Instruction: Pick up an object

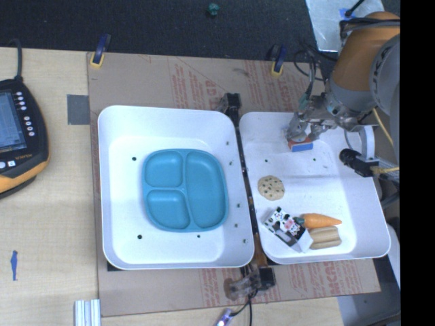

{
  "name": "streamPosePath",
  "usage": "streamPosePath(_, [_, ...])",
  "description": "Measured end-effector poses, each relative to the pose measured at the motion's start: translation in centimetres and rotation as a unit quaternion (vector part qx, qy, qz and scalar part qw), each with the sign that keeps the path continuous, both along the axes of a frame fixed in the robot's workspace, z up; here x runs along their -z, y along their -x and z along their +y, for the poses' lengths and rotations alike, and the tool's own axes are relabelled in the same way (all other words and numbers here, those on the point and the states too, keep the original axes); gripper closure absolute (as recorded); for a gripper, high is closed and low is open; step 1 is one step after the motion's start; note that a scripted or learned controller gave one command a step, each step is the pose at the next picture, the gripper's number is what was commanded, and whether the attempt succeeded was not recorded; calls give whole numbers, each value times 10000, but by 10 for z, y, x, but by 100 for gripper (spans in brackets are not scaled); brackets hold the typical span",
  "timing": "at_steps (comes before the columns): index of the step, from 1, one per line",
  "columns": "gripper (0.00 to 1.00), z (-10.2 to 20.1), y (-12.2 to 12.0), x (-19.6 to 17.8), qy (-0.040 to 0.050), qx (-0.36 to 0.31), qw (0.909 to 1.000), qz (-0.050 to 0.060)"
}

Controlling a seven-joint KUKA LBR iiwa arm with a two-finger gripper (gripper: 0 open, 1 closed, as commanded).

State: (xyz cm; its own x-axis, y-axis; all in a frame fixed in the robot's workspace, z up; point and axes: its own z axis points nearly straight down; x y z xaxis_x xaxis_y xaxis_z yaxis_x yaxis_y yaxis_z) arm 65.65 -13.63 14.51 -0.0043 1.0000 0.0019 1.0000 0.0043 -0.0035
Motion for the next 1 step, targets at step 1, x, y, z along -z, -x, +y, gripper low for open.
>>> streamPosePath(1, [100,56,35,-47,3,1,10000,3])
